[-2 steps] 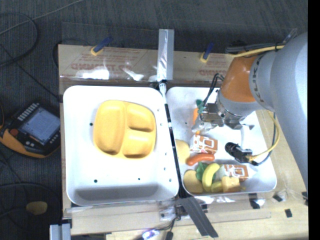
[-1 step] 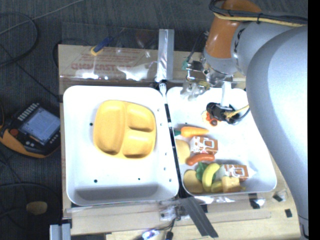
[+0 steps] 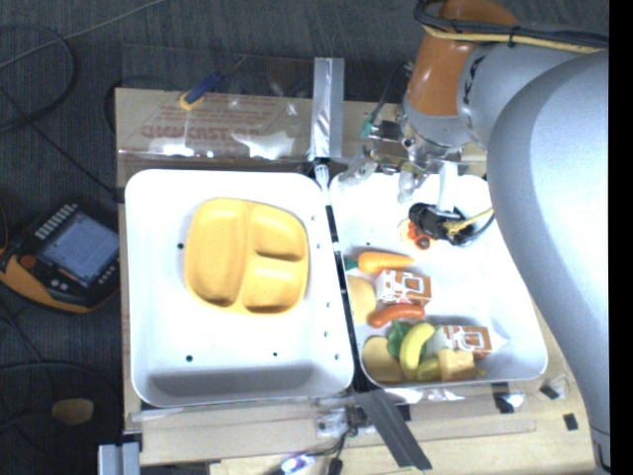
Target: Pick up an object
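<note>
My gripper hangs over the far end of the right bin, below the orange wrist band. Its pale fingers look spread apart and open, with nothing between them. Toy food is piled at the near end of that bin: an orange carrot, a white and orange carton, a red sausage, a yellow banana, a green piece, a second carton and a pale yellow block. The gripper stands well behind the pile and touches none of it.
The left bin holds a yellow divided plate. A metal rail separates the bins. A clear plastic sheet lies behind the left bin. A handheld pendant rests on the floor at left.
</note>
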`<state>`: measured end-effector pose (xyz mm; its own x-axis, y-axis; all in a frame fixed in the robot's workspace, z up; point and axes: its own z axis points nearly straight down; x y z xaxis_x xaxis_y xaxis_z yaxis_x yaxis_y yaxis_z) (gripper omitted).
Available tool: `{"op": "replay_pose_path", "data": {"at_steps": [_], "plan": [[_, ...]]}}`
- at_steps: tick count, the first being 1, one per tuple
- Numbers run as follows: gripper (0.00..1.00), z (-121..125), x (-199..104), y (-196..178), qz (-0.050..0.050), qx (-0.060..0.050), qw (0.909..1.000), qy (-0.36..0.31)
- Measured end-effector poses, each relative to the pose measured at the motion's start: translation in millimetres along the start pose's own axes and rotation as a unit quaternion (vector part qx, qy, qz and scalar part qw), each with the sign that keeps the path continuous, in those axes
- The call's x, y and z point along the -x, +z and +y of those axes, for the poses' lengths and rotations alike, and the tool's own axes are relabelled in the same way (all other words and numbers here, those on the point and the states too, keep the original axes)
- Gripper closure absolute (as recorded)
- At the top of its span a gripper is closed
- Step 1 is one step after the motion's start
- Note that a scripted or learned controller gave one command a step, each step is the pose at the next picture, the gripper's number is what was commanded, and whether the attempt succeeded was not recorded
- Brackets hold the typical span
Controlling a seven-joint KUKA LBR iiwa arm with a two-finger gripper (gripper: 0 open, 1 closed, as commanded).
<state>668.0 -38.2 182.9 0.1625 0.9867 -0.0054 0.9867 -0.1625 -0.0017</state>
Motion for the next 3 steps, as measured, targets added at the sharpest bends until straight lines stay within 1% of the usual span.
{"op": "replay_pose_path", "data": {"at_steps": [1, 2, 3], "plan": [[0.00, -7, 63, 43, 0.000, -0.001, 1.0000, 0.008], [0.00, -1, 49, 0, 0.001, 0.000, 0.9975, 0.071], [0.00, 9, 55, -54, 0.000, 0.000, 0.9913, -0.132]]}}
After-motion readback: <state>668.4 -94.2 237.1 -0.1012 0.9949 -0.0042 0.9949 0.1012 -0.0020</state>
